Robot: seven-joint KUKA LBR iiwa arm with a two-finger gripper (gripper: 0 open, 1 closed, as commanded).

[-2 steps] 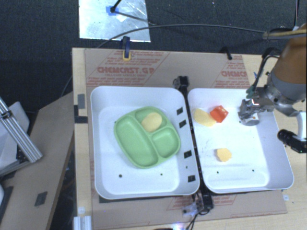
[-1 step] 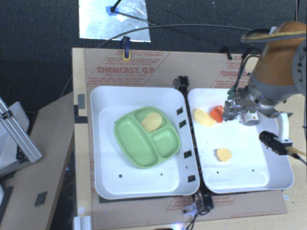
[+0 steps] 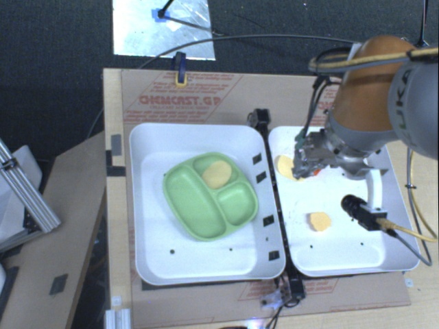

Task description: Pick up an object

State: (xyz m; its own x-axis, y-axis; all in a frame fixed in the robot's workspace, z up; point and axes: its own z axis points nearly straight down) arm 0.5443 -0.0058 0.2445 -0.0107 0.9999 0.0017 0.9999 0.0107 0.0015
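Observation:
My gripper (image 3: 300,170) hangs low over the upper left part of the right bin (image 3: 343,252). A pale yellow piece (image 3: 282,164) lies right beside it on the left, close to the bin's left wall and partly covered by the gripper. Whether they touch I cannot tell. An orange-yellow piece (image 3: 319,221) rests on the bin floor, nearer the front and apart from the gripper. A small red bit (image 3: 317,171) shows just right of the gripper.
The left bin (image 3: 154,252) holds a green divided plate (image 3: 199,211) with a yellow round piece (image 3: 217,174) in its upper compartment. The arm's bulky grey and orange wrist (image 3: 374,94) covers the right bin's far right part.

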